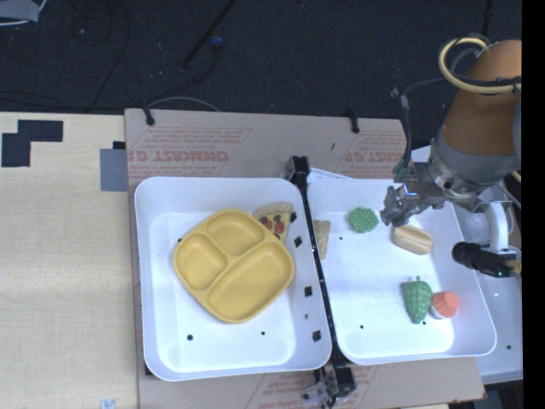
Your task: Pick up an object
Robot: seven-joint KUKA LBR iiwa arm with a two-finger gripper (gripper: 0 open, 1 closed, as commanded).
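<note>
The grey robot hand (407, 204) hangs over the right white bin (375, 331), just above the tan bread roll (412, 239). I cannot tell how it is set. Left of the roll lies a green bumpy ball (363, 220). Below the roll sit a green leafy toy (416, 300) and an orange toy (444, 304), touching.

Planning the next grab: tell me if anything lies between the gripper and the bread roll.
Nothing visible does. The gripper hangs just up and left of the bread roll, with bare bin floor around it.
</note>
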